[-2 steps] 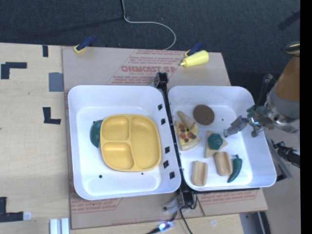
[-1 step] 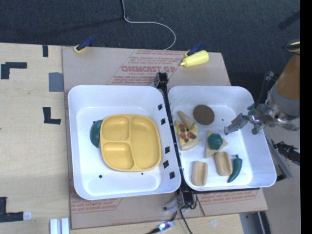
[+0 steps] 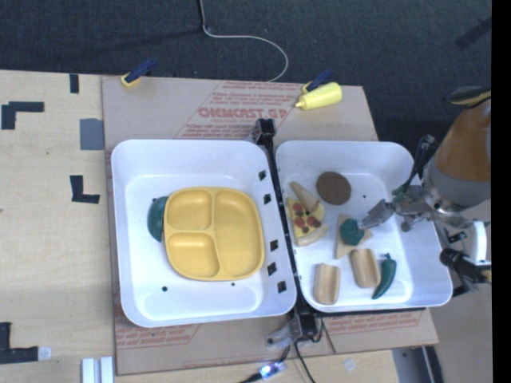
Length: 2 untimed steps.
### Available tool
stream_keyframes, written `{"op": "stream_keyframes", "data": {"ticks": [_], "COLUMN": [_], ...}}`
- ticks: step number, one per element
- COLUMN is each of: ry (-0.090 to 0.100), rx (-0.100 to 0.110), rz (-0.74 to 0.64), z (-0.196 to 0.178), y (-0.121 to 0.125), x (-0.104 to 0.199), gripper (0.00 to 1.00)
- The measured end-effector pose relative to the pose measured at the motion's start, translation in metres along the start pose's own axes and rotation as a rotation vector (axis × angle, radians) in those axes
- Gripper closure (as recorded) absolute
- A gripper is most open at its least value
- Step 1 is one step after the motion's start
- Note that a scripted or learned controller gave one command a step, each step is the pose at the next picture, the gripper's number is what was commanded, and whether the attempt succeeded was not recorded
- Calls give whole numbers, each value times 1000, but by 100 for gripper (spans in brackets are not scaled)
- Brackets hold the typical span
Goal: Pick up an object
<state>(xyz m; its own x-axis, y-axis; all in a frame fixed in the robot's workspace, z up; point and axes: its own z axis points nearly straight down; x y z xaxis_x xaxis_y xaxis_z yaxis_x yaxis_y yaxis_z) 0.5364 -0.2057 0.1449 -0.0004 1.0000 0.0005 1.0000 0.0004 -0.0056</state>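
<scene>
My gripper (image 3: pixel 374 216) hangs low in the right bin (image 3: pixel 399 156), reaching in from the right, its tip right beside a small teal round piece (image 3: pixel 348 230). That piece lies on a tan wedge (image 3: pixel 343 247). Also in this bin are a pizza slice (image 3: pixel 306 214), a brown disc (image 3: pixel 333 187), two tan bread rolls (image 3: pixel 326 282) (image 3: pixel 364 267) and a green pepper (image 3: pixel 385 276). I see nothing lifted off the bin floor.
The left bin (image 3: pixel 136 166) holds a yellow divided plate (image 3: pixel 214 232) with a dark teal item (image 3: pixel 156 218) poking out from under its left side. A yellow clamp (image 3: pixel 321 96) and a blue-yellow clamp (image 3: pixel 138 72) sit on the cardboard behind the bins.
</scene>
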Motion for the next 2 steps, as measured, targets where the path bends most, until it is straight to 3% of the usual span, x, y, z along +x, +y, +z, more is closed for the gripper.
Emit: {"op": "stream_keyframes", "data": {"ticks": [2], "ry": [0], "rx": [-5], "rz": [0], "z": [59], "y": [4], "x": [-2], "gripper": [0]}}
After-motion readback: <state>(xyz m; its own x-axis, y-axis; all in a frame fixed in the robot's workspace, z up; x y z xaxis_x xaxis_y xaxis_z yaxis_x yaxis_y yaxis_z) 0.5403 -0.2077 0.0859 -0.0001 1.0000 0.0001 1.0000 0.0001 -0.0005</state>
